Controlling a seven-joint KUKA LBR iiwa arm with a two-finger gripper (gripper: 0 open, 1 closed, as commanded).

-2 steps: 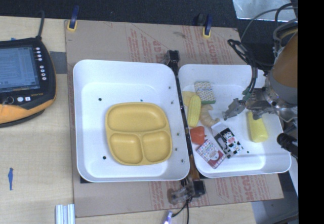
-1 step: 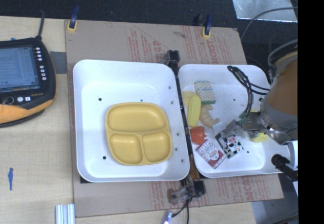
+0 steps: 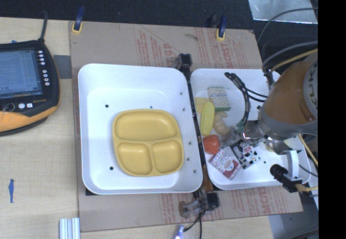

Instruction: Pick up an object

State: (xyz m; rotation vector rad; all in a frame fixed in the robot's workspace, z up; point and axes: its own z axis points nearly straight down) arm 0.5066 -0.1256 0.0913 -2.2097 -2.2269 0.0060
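Observation:
The right bin (image 3: 263,180) holds a cluster of small objects. A yellow corn cob (image 3: 206,114) lies along its left wall, with a grey-green checkered piece (image 3: 218,97) behind it. A red round object (image 3: 211,143) and a red-and-white packet (image 3: 224,164) lie nearer the front. My gripper (image 3: 241,145) is low in this bin, reaching in from the right, just over a black, white and red patterned item (image 3: 248,155). The grey wrist and orange band (image 3: 289,97) hide the bin's right part.
The left bin (image 3: 92,124) holds a yellow divided plate (image 3: 147,141). A teach pendant with a screen (image 3: 24,84) lies on the bench at far left. Black cables (image 3: 240,89) loop over the back of the right bin. Two clamps (image 3: 220,26) pin the cardboard's far edge.

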